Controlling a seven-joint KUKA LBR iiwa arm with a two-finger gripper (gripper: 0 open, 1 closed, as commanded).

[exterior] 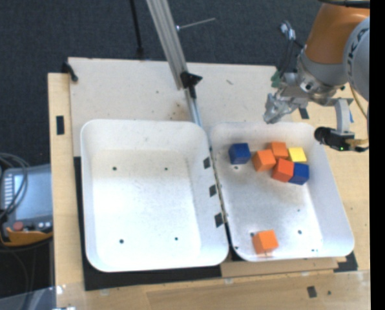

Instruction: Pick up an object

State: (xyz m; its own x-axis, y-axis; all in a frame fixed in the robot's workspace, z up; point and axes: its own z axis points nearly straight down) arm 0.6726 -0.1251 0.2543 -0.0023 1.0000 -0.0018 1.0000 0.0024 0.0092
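The gripper hangs over the right bin's far rim, holding nothing; its opening cannot be judged. Just below, the blue cube sits apart from the clustered blocks. It looks light, rigid and flat-sided, best pinched across opposite faces.

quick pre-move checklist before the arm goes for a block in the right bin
1. Gripper free of any load: ok, nothing shows between its tips.
2. Gripper over the right bin: not ok, it hangs above the bin's far rim, short of the blocks.
3. Finger opening: cannot tell at this size.
4. An isolated target available: ok, the lone orange block near the front wall and the blue block each sit apart from the rest.
5. Cluster safe for a clean grasp: not ok, orange, yellow and blue blocks touch one another.
6. Slanted metal rail out of the approach path: ok, it lies left of the gripper.
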